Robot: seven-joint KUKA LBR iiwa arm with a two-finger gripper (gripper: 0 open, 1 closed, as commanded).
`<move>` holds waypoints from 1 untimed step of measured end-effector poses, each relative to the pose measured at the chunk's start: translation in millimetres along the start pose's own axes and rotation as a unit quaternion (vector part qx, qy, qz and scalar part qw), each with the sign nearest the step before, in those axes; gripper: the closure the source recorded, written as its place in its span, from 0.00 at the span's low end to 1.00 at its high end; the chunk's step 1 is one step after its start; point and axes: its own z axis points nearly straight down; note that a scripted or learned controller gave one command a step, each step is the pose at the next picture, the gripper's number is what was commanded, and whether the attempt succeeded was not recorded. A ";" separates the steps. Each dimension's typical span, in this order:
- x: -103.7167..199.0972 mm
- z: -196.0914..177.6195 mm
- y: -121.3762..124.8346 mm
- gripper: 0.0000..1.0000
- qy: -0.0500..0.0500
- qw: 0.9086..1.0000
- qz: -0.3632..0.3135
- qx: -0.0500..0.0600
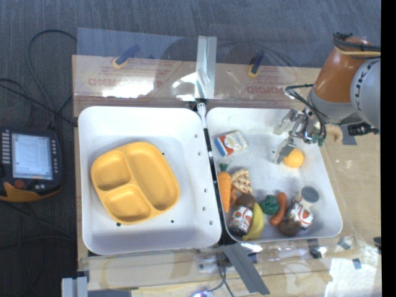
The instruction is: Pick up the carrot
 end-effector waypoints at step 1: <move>12.9 8.2 -4.8 0.00 -0.001 0.984 0.180 -0.002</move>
